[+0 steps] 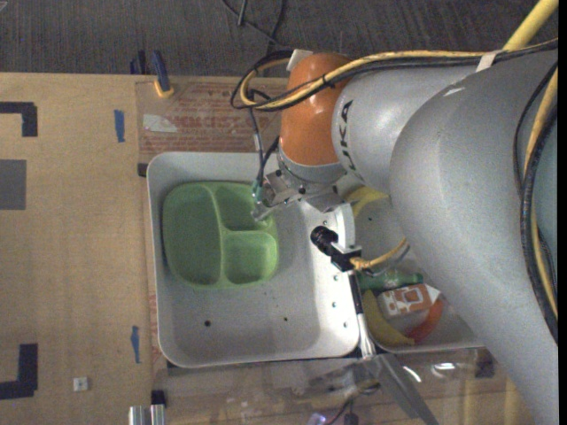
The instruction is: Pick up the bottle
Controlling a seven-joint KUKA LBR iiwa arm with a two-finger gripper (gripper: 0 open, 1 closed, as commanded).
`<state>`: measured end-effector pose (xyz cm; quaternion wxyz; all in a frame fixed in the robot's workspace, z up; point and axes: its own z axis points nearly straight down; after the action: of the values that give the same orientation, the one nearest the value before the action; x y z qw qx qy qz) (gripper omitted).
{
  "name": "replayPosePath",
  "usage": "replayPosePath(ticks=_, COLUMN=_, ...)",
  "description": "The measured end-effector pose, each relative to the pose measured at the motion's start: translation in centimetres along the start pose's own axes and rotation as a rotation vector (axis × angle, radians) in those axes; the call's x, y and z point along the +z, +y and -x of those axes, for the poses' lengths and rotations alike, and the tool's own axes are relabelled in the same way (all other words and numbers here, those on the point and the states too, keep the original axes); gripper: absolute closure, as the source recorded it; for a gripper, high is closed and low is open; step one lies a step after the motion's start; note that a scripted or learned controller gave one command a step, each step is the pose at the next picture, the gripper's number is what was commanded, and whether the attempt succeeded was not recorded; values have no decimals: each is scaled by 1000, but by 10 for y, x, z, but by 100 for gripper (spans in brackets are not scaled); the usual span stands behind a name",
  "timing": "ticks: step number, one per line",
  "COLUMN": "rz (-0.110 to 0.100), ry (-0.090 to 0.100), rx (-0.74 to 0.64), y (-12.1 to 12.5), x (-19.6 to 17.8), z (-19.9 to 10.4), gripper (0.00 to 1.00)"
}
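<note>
In the right bin [461,343] lies what looks like the bottle [406,301], on its side, with a white and orange label and a green end; the arm covers part of it. My gripper [263,206] is well left of it, in the left bin [266,326], low over the right part of a green divided plate [208,233]. The wrist with its orange band [310,104] hides most of the gripper from above.
A yellow curved object [385,326] and a red-orange one [431,319] lie beside the bottle. The arm's grey body covers most of the right bin. A black cable fitting [330,243] hangs over the wall between the bins.
</note>
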<state>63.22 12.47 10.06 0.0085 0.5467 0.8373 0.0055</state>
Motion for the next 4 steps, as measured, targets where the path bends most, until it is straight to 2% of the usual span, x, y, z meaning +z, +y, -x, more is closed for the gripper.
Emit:
replayPosePath(ticks=1, rz=-15, ry=9, rx=-151, y=-24, x=-84, z=98, gripper=100)
replayPosePath(ticks=2, rz=-11, ry=3, rx=-173, y=-48, x=-87, z=177, gripper=100)
replayPosePath(ticks=3, rz=-18, ry=4, rx=166, y=-27, x=-111, z=129, gripper=100)
replayPosePath(ticks=4, rz=-11, ry=11, rx=6, y=-154, x=-89, z=85, gripper=100)
